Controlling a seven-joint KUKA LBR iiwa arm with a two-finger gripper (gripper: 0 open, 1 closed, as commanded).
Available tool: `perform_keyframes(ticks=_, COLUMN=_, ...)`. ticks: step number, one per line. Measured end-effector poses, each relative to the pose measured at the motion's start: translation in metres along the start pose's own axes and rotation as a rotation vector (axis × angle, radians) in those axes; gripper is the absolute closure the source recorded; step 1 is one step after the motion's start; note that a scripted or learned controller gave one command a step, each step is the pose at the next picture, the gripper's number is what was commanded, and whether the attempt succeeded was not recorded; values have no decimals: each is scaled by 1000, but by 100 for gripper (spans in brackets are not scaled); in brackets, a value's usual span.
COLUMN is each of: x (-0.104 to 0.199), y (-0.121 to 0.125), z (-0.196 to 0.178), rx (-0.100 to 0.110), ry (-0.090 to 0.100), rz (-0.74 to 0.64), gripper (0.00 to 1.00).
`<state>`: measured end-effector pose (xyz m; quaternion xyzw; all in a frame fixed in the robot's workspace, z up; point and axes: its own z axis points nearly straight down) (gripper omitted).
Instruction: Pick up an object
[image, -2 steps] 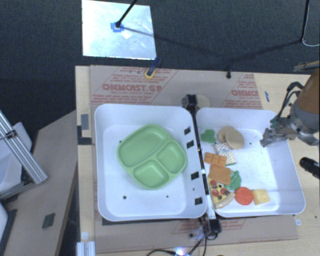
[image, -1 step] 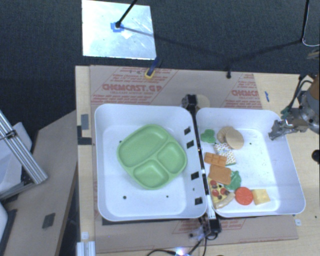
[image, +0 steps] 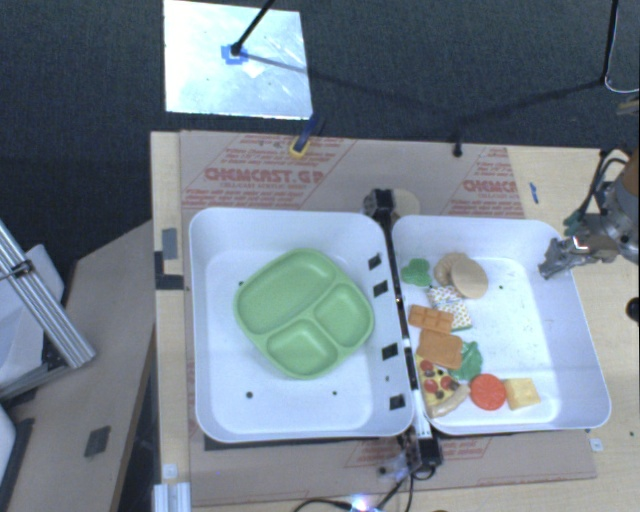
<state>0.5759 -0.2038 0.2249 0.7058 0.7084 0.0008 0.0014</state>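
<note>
The right bin (image: 560, 330) holds several toy foods: a green leafy piece (image: 415, 270), two tan round cookies (image: 463, 273), an orange cracker (image: 431, 319), a second orange piece (image: 440, 348), a pizza slice (image: 440, 386), a red tomato slice (image: 488, 392) and a yellow cheese cube (image: 521, 392). My gripper (image: 562, 256) hangs at the bin's far right rim, away from all the food. Its fingers are too small and dark to judge.
The left bin (image: 215, 300) holds a green divided plate (image: 304, 313). A black divider with clips (image: 393, 310) runs between the bins. A shiny metal sheet (image: 238, 60) lies beyond the bench at the top. An aluminium frame (image: 40, 300) stands at the left.
</note>
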Motion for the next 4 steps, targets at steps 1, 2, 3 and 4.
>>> perform_keyframes(ticks=1, x=54, y=19, z=9, rx=0, ry=1, rz=-5, gripper=100)
perform_keyframes(ticks=2, x=105, y=32, z=16, rx=1, ry=1, rz=-3, gripper=100)
perform_keyframes(ticks=3, x=162, y=48, z=3, rx=0, ry=2, rz=-6, gripper=100)
perform_keyframes(ticks=4, x=207, y=57, z=-6, rx=1, ry=2, rz=-3, gripper=100)
